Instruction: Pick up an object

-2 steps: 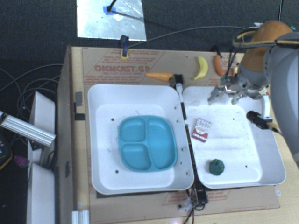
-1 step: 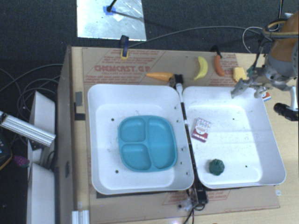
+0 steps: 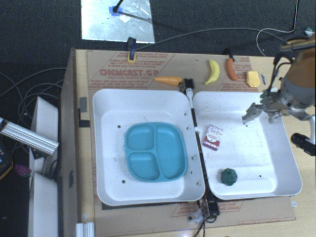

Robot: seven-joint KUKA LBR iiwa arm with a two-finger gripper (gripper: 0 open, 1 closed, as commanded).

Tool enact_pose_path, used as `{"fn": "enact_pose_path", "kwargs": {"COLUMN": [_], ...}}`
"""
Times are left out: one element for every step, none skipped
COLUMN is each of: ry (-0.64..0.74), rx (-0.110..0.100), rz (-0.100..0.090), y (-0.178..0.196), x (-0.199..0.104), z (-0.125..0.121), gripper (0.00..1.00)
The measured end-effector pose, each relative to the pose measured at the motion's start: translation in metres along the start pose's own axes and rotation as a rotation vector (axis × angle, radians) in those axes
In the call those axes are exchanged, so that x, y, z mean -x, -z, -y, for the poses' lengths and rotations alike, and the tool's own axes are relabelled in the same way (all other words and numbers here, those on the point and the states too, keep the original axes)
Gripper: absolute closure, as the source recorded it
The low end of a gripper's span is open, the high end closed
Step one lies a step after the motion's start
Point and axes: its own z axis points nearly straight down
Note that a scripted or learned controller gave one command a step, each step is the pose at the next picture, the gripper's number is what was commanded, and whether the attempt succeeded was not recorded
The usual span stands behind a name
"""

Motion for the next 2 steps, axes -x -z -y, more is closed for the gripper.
{"fn": "enact_pose_path", "kwargs": {"ry": [0.001,-0.002], "rx": [-0.004,-0.003], "rz": [-0.003,-0.002], "y": [-0.06,-0.081], "x": [-0.067,-0.075], "z": [0.06,0.095], "gripper": [0.0,0.0]}}
